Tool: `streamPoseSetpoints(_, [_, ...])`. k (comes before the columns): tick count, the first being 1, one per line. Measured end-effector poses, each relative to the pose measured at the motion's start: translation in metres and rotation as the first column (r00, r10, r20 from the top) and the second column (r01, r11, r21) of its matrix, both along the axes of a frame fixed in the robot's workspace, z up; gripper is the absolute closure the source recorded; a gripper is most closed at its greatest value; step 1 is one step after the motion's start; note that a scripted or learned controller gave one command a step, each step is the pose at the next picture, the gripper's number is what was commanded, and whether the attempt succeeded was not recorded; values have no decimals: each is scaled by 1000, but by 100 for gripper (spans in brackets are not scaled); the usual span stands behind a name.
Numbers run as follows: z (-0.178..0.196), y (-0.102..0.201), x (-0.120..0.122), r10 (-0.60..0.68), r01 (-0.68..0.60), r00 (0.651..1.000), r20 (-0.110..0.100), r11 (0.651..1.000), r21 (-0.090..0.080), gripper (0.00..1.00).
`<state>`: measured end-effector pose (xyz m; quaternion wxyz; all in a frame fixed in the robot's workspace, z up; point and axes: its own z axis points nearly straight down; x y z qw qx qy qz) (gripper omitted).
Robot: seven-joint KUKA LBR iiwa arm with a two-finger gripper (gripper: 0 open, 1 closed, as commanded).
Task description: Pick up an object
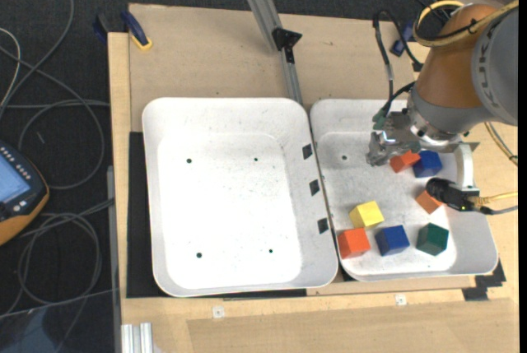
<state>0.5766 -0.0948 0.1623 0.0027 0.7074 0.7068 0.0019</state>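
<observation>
While I look down from my camera, I can read no words or labels on anything. I count two white bins: the left bin (222,195) and the right bin (346,137). In the right bin I count seven blocks: one yellow block (367,214), two blue (393,239), three orange (355,242) and one green block (432,239). Most sit near the bin's front edge, with open floor behind. The gripper (381,147) hangs over the right bin, near an orange block (403,162). I cannot tell how its tips stand
</observation>
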Motion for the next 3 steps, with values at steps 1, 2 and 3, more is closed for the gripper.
streamPoseSetpoints(1, [47,7,5,3,-3,1000,1,1000,1,100])
streamPoseSetpoints(2, [67,7,6,3,-3,1000,-2,1000,1,100])
streamPoseSetpoints(3, [81,58,31,8,-8,1000,-2,1000,3,100])
